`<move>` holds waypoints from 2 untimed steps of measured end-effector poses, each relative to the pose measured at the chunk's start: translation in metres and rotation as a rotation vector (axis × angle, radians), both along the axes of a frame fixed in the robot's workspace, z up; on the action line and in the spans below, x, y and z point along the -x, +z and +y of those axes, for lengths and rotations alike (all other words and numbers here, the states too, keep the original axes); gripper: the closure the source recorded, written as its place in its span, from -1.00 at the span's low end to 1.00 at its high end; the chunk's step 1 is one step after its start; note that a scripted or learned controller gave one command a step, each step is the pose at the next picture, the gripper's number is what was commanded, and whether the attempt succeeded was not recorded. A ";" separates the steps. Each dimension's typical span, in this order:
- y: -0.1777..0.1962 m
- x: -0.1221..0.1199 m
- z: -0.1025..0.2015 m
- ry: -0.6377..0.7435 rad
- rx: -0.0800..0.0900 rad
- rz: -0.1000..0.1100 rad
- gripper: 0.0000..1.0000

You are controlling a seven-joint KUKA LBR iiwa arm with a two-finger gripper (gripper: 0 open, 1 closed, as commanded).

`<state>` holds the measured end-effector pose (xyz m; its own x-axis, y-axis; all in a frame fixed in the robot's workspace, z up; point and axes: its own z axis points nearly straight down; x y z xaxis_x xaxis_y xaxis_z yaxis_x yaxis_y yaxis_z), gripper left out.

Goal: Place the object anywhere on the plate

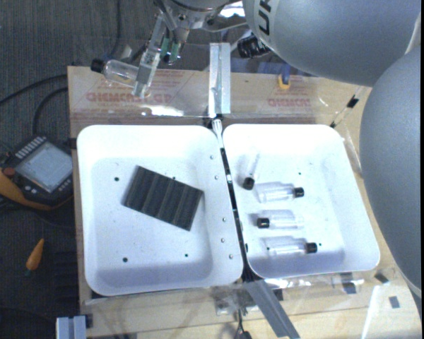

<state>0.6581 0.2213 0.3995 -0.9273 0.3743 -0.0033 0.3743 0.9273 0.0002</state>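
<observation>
- Nearest the camera, the right bin holds four clear vials with black caps: one vial lies closest to the front wall, a second just behind it, a third behind that, and a fourth lies at a slant close to the divider between the bins.
- The left bin holds a dark ribbed plate, flat on the floor and turned at an angle, with nothing resting on it.
- Left of the bench, a handheld pendant with a grey screen sits on the dark floor, and a small orange tool lies nearer the camera.
- Beyond the bins' back wall, the gripper hangs over the brown bench edge, its slim fingers pointing down and left.
- A clear vial with a black cap lies crosswise at the fingertips, apparently pinched between closed fingers, well apart from the plate.
</observation>
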 end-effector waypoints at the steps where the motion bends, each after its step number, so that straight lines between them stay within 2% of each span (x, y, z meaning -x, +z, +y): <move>1: 0.034 0.004 0.012 -0.356 -0.001 0.002 1.00; 2: 0.034 0.005 0.009 -0.100 0.000 0.002 1.00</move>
<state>0.6529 0.2299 0.4338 -0.8853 0.4649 -0.0020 0.4649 0.8853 -0.0008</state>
